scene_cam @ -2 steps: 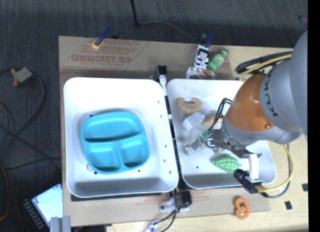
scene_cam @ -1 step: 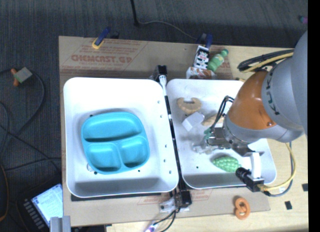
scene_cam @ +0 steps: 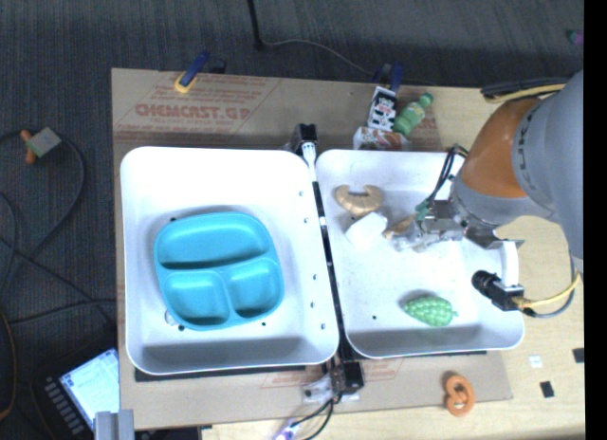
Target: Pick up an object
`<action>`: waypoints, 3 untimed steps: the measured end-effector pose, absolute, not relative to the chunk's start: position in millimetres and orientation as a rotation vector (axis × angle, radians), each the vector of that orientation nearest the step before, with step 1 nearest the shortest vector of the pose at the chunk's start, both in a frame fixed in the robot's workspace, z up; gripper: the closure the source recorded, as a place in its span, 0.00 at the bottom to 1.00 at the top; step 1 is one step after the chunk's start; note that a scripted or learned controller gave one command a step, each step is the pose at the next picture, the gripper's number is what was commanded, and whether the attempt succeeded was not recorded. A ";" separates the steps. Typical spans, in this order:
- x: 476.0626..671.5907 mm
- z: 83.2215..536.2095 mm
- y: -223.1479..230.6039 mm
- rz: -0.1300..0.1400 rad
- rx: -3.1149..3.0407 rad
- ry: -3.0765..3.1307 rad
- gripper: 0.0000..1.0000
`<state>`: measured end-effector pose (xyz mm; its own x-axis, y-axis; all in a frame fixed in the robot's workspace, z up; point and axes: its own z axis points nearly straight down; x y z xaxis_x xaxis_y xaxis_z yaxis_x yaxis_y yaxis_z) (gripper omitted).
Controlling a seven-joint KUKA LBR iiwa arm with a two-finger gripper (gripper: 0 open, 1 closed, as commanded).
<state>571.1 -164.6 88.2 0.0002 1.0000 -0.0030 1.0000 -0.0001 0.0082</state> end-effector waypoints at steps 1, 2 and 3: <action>647.9 181.1 -210.7 -0.001 2.217 2.220 1.00; 647.5 180.2 -210.3 -0.003 2.219 2.221 0.00; 635.2 166.6 -155.7 -0.003 2.220 2.223 0.00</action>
<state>635.2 -155.7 166.6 -0.0013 1.0000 -0.0012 1.0000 0.0013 -0.0011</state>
